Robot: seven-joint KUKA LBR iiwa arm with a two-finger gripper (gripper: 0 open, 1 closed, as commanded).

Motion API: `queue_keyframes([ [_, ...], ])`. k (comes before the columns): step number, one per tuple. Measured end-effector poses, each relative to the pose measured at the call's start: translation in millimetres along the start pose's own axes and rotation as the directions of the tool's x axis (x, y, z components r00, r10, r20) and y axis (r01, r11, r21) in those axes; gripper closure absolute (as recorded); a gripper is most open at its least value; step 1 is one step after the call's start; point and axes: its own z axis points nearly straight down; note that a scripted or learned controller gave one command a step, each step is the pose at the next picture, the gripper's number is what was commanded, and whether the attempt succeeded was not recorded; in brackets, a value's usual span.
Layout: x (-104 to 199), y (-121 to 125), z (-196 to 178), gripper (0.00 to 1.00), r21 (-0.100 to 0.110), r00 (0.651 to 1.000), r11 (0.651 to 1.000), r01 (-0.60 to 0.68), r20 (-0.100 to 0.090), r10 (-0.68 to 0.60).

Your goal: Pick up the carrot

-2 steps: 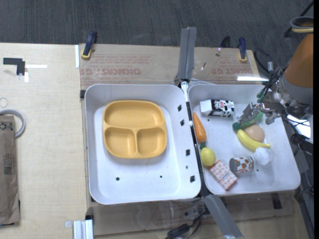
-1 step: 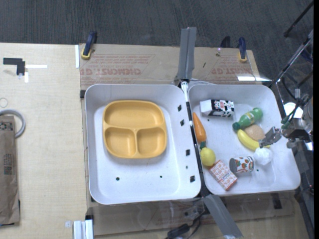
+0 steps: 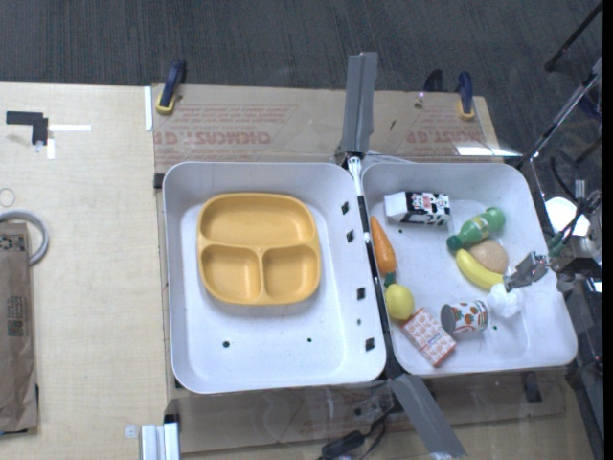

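Against the left wall of the right bin lies the carrot, its long axis running along that wall, green top near the lemon. At the bin's far right edge sits the hand, gripping nothing; whether it is spread I cannot tell.

I'm seeing the orange carrot lying lengthwise along my right bin's left wall, green end pointing down.
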Motion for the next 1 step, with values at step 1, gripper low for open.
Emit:
queue_keyframes([
  [1,20.2,9.9,16.7,0.0,0.0,0.94,0.94,0.342,-0.001,-0.342],
])
